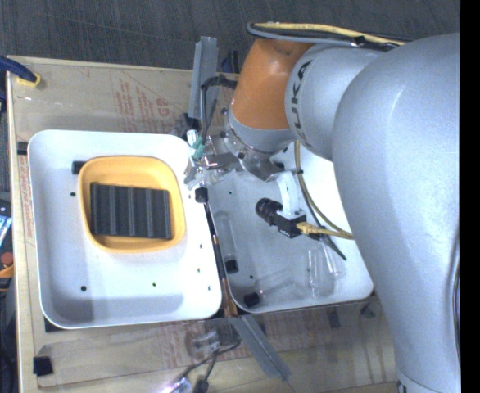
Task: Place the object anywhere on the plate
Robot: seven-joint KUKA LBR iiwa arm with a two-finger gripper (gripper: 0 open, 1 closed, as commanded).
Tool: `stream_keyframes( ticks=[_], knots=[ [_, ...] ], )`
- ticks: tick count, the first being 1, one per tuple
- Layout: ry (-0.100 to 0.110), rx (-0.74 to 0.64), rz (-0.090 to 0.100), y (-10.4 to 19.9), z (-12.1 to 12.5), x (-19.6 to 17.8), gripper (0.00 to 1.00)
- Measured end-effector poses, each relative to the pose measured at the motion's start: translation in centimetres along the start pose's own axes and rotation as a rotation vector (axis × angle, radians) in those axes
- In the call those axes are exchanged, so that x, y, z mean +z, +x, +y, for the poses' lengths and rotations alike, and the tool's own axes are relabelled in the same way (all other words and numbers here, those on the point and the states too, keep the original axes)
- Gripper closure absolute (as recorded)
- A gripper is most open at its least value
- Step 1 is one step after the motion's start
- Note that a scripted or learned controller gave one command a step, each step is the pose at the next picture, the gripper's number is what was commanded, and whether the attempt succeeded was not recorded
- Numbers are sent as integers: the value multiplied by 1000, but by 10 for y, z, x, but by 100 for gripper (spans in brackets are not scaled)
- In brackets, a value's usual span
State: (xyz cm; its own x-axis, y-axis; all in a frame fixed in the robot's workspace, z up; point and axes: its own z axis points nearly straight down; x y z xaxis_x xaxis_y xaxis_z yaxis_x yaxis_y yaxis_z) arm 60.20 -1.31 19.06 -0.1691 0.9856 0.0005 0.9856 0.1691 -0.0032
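Presently, fingers (199,169) at the wall between left bin (117,295) and right bin (244,199); parted or closed, impossible to tell; nothing visibly held. Left of fingers, close by: yellow plate (129,168), with dark ribbed slab (132,211) lying flat in its hollow. Clear glassy item (317,273) well right of fingers. Taking slab for the object: placing step judged done. Next: straight lift clear of plate rim and bin wall, no sideways drag.

Grey arm (387,137) in from view R, orange band (264,88), gripper (201,162) at far end
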Motion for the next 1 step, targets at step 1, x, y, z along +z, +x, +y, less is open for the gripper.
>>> stream_keyframes(
  ticks=[1],
  knots=[
    [0,0,0,0,0,0,0]
  ],
)
